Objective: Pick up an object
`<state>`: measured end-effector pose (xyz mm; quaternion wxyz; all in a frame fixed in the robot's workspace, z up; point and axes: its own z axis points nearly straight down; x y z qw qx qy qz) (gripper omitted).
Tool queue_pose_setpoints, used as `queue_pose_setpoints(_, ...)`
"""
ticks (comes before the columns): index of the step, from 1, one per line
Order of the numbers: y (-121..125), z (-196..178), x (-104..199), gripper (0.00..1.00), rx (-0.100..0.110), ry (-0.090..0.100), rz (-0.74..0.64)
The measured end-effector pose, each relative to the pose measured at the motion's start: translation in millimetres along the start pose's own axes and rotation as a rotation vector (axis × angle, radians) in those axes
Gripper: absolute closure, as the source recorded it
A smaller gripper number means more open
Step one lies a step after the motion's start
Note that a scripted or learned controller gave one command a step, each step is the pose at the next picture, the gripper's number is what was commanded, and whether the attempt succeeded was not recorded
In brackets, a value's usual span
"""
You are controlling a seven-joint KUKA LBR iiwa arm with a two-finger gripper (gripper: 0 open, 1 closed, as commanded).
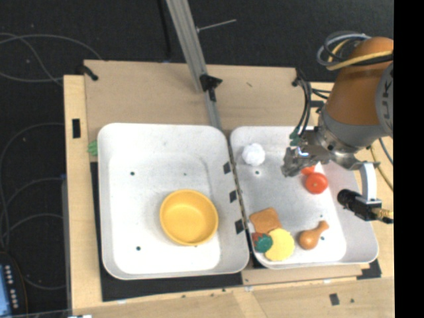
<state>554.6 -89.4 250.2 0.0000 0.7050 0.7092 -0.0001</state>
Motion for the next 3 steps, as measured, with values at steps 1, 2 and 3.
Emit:
queue_pose_setpoints(1, 3.2, -6.1, 60.5, 1.0, -0.004, 0.002, -0.003)
queue_pose_setpoints(2, -1.5, 4.8, 116.3, 1.0, 0.0, 0.001, -0.001)
queue_pose_setpoints(3, -0.5, -2.9, 171.1, 1.0, -0.001, 0.003, -0.004)
